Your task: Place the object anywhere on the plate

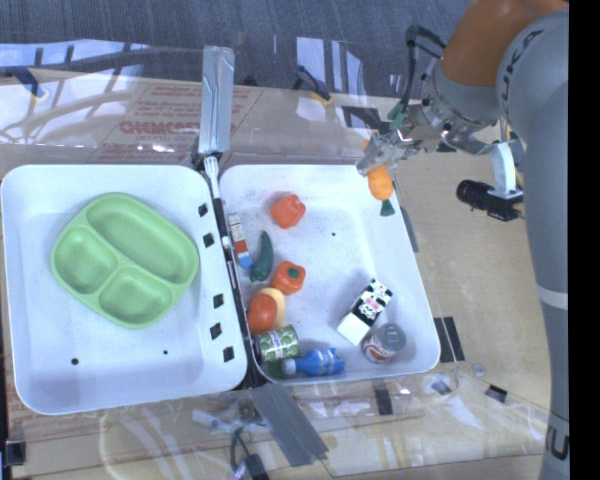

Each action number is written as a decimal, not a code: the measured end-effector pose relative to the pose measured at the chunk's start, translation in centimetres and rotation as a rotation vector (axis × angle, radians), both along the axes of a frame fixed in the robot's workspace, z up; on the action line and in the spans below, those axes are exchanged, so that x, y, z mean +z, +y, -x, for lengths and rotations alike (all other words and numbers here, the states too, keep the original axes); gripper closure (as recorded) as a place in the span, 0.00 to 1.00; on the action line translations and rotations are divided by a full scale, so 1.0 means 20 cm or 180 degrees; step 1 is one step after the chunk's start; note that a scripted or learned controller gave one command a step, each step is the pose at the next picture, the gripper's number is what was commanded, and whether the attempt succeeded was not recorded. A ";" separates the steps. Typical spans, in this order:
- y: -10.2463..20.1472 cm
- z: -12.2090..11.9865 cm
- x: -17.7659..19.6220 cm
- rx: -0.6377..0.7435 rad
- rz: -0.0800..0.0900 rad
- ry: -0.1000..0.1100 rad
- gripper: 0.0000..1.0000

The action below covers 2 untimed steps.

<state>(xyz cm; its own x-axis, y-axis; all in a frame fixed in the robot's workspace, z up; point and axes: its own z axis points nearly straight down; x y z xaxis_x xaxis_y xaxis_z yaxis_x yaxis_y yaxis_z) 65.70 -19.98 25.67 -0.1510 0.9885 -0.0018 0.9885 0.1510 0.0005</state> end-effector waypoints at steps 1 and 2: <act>0.69 0.01 -0.12 0.0125 -0.0008 0.0018 1.00; 0.95 0.12 -0.32 0.0360 -0.0005 0.0021 1.00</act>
<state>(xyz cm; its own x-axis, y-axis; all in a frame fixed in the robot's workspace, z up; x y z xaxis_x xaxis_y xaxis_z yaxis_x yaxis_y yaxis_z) 63.23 -0.94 19.26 -0.2616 0.9652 0.0010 0.9652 0.2616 -0.0057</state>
